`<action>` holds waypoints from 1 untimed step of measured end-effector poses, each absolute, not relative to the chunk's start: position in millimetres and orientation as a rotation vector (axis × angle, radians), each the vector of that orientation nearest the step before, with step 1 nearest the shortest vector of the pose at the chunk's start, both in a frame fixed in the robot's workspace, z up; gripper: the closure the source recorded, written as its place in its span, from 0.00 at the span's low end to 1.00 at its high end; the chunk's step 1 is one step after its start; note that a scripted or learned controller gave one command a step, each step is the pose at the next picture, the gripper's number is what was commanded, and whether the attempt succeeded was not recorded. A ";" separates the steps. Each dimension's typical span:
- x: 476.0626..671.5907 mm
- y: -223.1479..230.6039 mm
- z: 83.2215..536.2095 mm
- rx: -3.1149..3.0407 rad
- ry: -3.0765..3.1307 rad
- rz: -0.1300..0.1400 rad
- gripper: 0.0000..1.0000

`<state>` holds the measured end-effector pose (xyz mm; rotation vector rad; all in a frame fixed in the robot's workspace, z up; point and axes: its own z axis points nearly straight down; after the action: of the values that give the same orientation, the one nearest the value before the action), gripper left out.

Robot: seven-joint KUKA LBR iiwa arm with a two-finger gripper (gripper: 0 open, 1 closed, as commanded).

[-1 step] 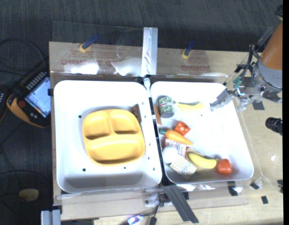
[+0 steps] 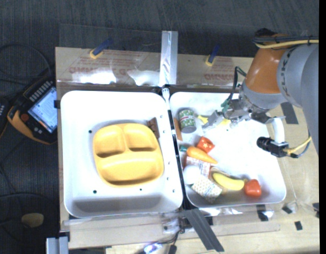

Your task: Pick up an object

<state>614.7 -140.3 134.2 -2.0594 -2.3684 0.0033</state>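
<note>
Starting at the far left, a handheld control pendant (image 2: 35, 111) with an orange casing and a lit screen lies on the dark floor beside the bench (image 2: 78, 62), its cables trailing away. On the bench, the left bin (image 2: 73, 142) holds a yellow divided tray (image 2: 128, 153) lying flat near the bin's middle, with a small brown object (image 2: 153, 125) at the tray's upper right corner, close to the wall between the bins. Two blue-and-yellow clips (image 2: 101, 47) sit along the bench's far edge, and a metal strip (image 2: 168, 57) runs up from the point where the bins meet.

The right bin (image 2: 268, 168) carries the pickable things, most of them crowded toward its left side and near edge — a small green-labelled can (image 2: 187, 119) near the top left, a red piece (image 2: 205, 143) below it, an orange carrot (image 2: 201, 154) just under that, and a pale wrapped item (image 2: 196, 171) beside a patterned cup-like piece (image 2: 210, 187). A yellow banana (image 2: 227, 182) lies near the front wall, touching or nearly touching a red-orange object (image 2: 252, 188) to its right.

Further right, the end effector (image 2: 224, 115) hangs low over the upper part of the right bin, just right of the can, and well apart from the cluster at the front. Something light with a touch of yellow shows at its tip, but whether that sits between the fingers, and how the fingers stand, cannot be told. The grey arm (image 2: 297, 78) with its orange band (image 2: 264, 70) reaches in from the right edge.
</note>
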 end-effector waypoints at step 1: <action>664.8 -103.8 173.2 -2.559 -1.823 0.008 0.00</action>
<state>664.8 -103.8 173.2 -2.5589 -1.8226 0.0084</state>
